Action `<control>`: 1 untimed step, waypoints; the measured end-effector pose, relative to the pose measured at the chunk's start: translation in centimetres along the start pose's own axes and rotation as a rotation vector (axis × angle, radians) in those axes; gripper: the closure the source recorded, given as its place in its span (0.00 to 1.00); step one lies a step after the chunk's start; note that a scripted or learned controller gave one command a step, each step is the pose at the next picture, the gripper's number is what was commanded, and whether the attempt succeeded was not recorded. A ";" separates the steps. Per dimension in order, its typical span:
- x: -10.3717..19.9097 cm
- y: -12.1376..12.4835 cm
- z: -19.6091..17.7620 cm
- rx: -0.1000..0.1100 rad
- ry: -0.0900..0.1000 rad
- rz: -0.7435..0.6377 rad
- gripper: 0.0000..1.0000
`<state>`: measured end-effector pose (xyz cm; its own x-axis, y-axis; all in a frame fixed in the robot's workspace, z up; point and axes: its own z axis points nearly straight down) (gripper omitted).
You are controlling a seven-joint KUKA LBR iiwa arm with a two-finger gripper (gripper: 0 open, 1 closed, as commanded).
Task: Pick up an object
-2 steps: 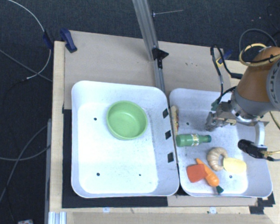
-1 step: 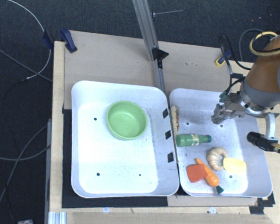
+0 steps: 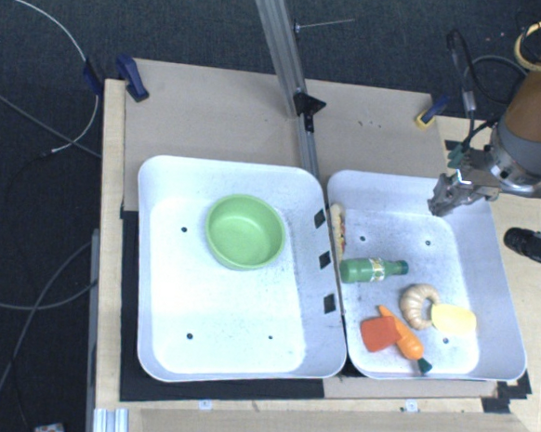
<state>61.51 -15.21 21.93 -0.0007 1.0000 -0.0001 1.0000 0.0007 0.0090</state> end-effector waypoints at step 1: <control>0.0 0.1 -1.3 0.003 0.000 -0.001 1.00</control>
<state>61.63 -15.16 23.25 -0.0013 1.0000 -0.0005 1.0000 0.0013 0.0057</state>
